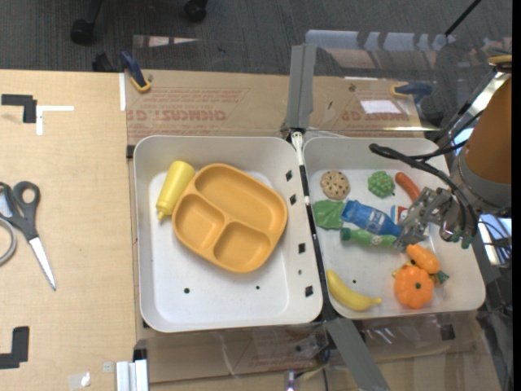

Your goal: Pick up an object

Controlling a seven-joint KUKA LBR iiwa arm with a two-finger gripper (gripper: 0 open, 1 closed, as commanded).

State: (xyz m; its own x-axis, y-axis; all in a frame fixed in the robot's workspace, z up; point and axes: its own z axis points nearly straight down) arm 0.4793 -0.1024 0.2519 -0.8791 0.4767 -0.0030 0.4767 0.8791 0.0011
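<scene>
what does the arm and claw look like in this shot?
The arm reads as a rounded body with a broad orange band above the wrist and a grey section below it. Black cables loop out from it over the right bin. The claw is a small metallic grey assembly of thin linkages, with no markings readable.

Bench [65, 218] bears 2 bins [155, 300] (white), scissors [28, 226].

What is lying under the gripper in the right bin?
Beneath the gripper lies a blue packet atop a green bottle-like item, with an orange toy just below. The gripper covers the packet's right end, so contact there cannot be judged.
</scene>
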